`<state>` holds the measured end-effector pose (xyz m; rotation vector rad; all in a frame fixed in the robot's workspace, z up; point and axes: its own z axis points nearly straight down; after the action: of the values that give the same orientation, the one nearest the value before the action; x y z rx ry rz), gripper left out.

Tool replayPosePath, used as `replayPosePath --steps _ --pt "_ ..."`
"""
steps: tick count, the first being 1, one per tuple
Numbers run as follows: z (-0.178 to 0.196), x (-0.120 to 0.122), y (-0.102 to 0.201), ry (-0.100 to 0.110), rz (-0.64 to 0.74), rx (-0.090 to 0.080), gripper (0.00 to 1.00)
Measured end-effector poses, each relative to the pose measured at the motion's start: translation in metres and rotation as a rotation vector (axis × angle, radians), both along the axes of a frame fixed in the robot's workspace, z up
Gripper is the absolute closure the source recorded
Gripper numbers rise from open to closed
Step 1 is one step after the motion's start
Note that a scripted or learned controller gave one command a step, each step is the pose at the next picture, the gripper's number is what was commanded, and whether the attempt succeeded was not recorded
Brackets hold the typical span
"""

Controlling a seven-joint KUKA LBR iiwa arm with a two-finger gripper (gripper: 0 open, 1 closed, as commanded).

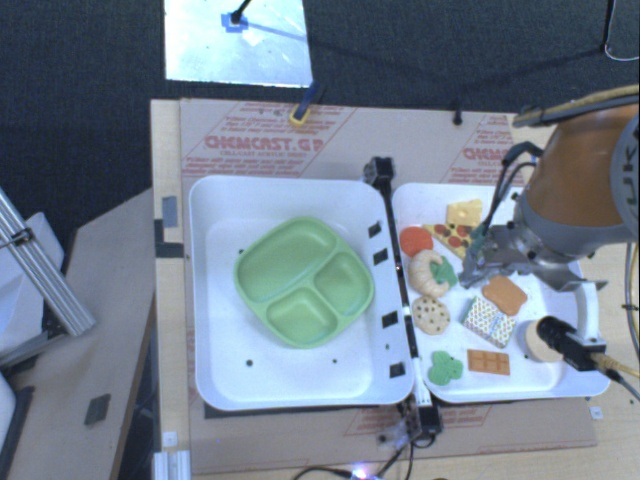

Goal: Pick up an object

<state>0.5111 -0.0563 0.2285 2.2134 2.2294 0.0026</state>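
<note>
A: The toast (504, 294) lies in the right bin (500, 196), right of the doughnut (431, 272), beneath the gripper (478, 260).
B: Whether it pinches anything can't be told; it should descend straight.

Toy foods (432, 315) lie scattered in the right bin (520, 392).

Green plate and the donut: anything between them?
In the camera view, the bin walls' black-clipped divider lies between the green plate and the donut.
</note>
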Motion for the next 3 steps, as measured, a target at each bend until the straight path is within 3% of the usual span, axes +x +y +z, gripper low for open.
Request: replayPosePath --steps 1,3 --pt "-0.014 0.004 -0.014 0.001 -0.007 -0.002 1.0" --pt "0.004 -0.002 -0.016 -0.002 -0.006 -0.001 1.0"
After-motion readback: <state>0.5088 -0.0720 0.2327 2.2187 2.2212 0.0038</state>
